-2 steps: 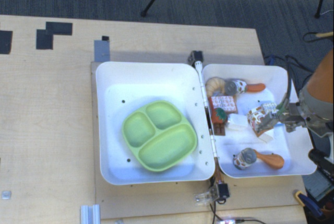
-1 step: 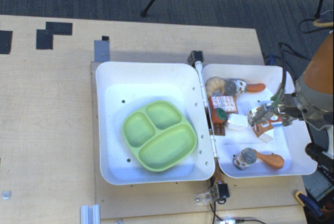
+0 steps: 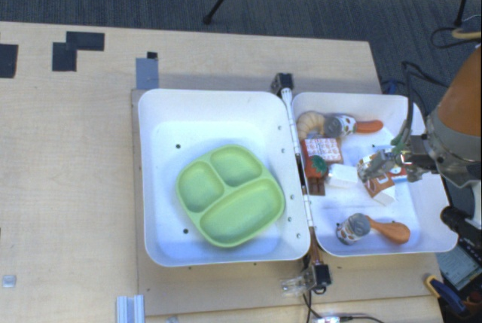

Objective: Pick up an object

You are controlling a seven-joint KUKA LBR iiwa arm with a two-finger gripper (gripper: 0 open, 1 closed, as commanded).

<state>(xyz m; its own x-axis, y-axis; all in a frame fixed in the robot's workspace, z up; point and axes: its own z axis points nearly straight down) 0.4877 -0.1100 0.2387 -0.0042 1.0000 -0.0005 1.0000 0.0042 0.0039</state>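
My gripper (image 3: 379, 166) reaches in from the right and hangs low over the middle of the right bin (image 3: 429, 239). Directly under it lies a small brown, orange and white object (image 3: 384, 185); contact between the two cannot be made out. Left of it are a white block (image 3: 343, 175), a red-and-white checkered box (image 3: 322, 148) and a dark brown piece with a green spot (image 3: 316, 172). Along the far wall sit a tan bun-like item (image 3: 309, 120), a small grey can (image 3: 340, 124) and an orange carrot (image 3: 368, 126). An orange drumstick with a grey end (image 3: 376, 229) lies near the front.
The left bin (image 3: 158, 163) holds a green divided plate (image 3: 230, 195). A black clamp (image 3: 283, 80) and a rail (image 3: 297, 163) join the two bins. The wooden bench (image 3: 68, 178) extends to the left, and the arm's orange band (image 3: 461, 99) is at the right edge.
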